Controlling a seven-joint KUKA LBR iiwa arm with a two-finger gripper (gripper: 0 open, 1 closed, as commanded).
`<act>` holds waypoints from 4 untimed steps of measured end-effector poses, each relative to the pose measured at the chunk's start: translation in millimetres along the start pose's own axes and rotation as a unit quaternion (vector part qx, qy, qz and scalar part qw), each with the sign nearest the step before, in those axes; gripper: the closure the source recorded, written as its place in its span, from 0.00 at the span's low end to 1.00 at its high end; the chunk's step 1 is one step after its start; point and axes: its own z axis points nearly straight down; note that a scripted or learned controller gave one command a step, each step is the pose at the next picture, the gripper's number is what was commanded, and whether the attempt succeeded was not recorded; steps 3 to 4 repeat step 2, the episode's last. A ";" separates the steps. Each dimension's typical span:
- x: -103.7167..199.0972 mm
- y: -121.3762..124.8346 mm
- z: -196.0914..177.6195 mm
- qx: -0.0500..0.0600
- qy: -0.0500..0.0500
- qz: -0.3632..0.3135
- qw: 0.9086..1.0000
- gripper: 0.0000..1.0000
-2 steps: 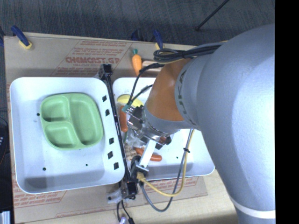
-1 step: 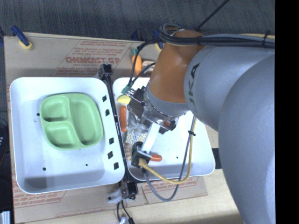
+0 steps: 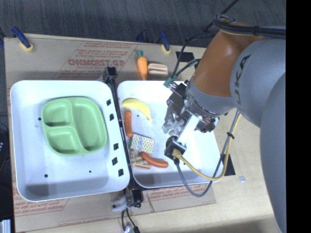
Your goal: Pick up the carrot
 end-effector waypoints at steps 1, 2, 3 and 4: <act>-51.6 49.9 -19.2 0.000 0.000 0.064 0.998 1.00; -114.5 110.6 -29.3 0.000 0.001 0.073 0.997 1.00; -114.5 110.6 -29.3 0.000 0.001 0.073 0.997 1.00; -114.5 110.6 -29.3 0.000 0.001 0.073 0.997 1.00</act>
